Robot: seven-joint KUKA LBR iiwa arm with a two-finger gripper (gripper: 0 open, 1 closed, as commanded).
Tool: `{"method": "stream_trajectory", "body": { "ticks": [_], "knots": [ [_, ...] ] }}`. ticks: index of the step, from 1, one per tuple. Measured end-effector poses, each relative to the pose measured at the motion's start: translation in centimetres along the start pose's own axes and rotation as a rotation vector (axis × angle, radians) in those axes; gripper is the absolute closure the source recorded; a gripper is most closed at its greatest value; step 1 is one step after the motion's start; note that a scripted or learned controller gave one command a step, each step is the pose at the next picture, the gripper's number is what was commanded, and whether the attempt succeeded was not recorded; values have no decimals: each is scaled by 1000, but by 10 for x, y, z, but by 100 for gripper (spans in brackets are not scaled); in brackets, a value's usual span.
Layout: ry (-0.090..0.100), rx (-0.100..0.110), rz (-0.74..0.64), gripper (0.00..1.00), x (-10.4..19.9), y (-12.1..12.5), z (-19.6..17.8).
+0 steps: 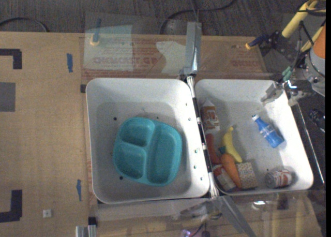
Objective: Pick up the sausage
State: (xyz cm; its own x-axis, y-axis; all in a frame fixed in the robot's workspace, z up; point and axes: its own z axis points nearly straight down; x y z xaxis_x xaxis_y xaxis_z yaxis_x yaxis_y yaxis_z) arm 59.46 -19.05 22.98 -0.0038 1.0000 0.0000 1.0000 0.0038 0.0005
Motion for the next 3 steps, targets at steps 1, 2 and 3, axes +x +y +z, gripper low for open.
{"method": "stream_trajectory", "body": {
  "ticks": [1, 2, 3],
  "knots": [
    [-1, -1, 325, 0, 81, 31, 135],
    [-2, -2, 323, 100, 83, 32, 125],
    [-1, -5, 738, 100, 97, 48, 141]
  ]
}}
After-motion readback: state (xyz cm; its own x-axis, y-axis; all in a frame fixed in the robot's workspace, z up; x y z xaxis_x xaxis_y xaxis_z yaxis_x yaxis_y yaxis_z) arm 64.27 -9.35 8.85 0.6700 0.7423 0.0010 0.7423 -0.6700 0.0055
